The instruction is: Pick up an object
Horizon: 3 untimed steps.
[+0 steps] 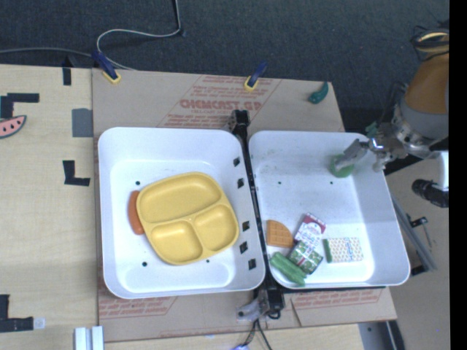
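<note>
Nearest the camera, front edge of the counter [44, 254]: a dark clamp [257, 308] sits w/ cables at the seam btwn the two bins.

Right bin [379, 217], front part: a green pickle-like piece [289, 267] lies in the front-left corner, touching a small printed carton [307, 243] w/ red and green markings, which is tilted. Just left of the carton, a tan waffle-like piece [278, 233] by the bin's left wall. Right of the carton, a small flat packet [343, 250] w/ a green edge and dotted face, near but apart from it.

Left bin [117, 195]: a yellow divided plate [188, 216], 3 compartments, lies skewed across the middle. An orange-red item [134, 212] pokes out from under its left edge; can't tell what it is.

Farther back in the right bin, near its back-right corner: the pincer [349, 159] is low over the bin floor w/ a green object [341, 167] at its tip. Looks like the fingers are clenched on that green object, tho the view is small and a bit blurred. Arm [423, 115] comes in from the right, orange band above the wrist.

Beyond the bins: cardboard sheet [211, 104] w/ red print under both bins, two blue-and-yellow clips [255, 77] at its back edge, a teal bit [318, 93] at the back-right corner. A white cable [139, 31] loops over the dark floor [292, 20] behind.
</note>
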Motion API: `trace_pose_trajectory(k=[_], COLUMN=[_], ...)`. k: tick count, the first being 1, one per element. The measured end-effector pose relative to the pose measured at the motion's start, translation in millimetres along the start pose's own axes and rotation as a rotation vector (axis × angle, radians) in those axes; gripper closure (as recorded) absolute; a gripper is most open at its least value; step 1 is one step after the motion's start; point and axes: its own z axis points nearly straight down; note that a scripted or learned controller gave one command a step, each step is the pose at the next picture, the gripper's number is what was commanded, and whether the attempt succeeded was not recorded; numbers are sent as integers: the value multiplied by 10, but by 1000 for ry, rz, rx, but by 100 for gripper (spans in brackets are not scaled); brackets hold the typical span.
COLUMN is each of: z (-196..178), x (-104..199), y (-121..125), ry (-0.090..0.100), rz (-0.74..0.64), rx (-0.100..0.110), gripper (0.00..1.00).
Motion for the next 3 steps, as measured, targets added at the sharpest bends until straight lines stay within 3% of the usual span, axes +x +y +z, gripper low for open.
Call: trace_pose_trajectory(k=[1, 2, 3], z=[1013, 896, -247], x=[15, -14, 603], y=[568, 583, 594], ry=[9, -2, 0], rz=[-3, -4, -2], rx=[6, -4, -4], gripper=[0, 100, 100])
